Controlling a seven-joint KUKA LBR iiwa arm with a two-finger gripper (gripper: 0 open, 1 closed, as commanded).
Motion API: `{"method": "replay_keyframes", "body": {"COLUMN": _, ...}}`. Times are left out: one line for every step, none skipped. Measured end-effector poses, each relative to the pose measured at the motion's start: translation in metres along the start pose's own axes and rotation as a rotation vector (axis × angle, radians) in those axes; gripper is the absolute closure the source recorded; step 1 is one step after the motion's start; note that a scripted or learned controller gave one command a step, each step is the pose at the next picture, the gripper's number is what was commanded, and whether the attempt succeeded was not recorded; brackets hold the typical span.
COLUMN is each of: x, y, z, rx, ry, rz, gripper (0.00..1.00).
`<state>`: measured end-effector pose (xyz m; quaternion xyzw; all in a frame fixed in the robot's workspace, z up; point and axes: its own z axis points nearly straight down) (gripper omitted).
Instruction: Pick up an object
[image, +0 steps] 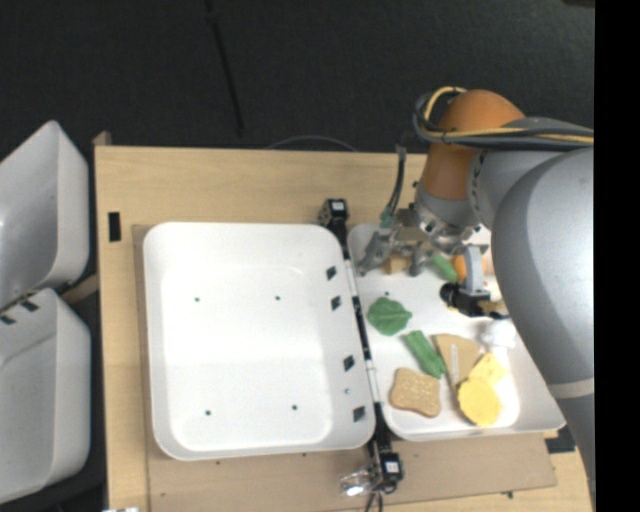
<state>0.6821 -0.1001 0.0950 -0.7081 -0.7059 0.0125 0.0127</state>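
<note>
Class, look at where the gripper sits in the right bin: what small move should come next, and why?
Probably a short descent: the gripper hangs at the far end of the right bin, seemingly over small items there, with nothing seen between its fingers.

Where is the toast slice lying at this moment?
The toast slice lies in the right bin, near its front edge, between the bin divider and the yellow piece.

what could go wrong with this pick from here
The gripper is low at the far end of the right bin, close to the divider rim, so it may clip that wall. Items nearby sit crowded together, so it might nudge neighbours or grab none. The green leaf-shaped piece looks flat, so it could slip.
</note>
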Motion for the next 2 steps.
{"method": "replay_keyframes", "body": {"x": 0.0, "y": 0.0, "z": -0.0001, "rx": 0.0, "ry": -0.001, "rz": -0.003, "gripper": 0.0}}
{"method": "replay_keyframes", "body": {"x": -0.0002, "y": 0.0001, "z": -0.0001, "rx": 0.001, "ry": -0.001, "rz": -0.005, "gripper": 0.0}}
